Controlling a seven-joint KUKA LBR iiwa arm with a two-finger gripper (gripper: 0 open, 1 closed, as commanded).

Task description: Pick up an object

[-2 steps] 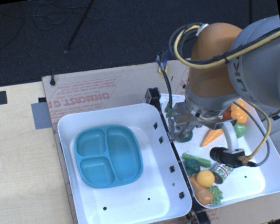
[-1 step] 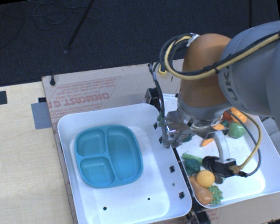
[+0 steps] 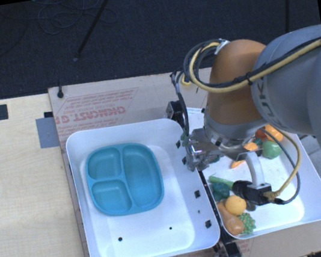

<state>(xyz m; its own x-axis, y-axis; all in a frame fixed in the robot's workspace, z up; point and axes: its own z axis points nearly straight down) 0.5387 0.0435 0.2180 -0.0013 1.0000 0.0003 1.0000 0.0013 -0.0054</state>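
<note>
My arm's orange-banded wrist hangs over the right bin (image 3: 316, 205) and hides much of it. The gripper (image 3: 198, 154) shows as a metal part at that bin's left wall, near the divide between the bins. Below it, in the bin's front-left corner, several toy foods lie packed together: a yellow lemon (image 3: 235, 205), a dark green vegetable (image 3: 220, 182), an orange piece (image 3: 234, 225) and a leafy green bit (image 3: 248, 222). Further right lie a green pepper (image 3: 271, 149), an orange piece (image 3: 273, 133) and a small carrot slice (image 3: 238, 163).
The left bin (image 3: 107, 249) holds a blue divided plate (image 3: 124, 178) in its back half. Both bins rest on a cardboard sheet (image 3: 102, 107) on the pale wooden bench (image 3: 21, 209). The arm's grey body covers the right bin's back right.
</note>
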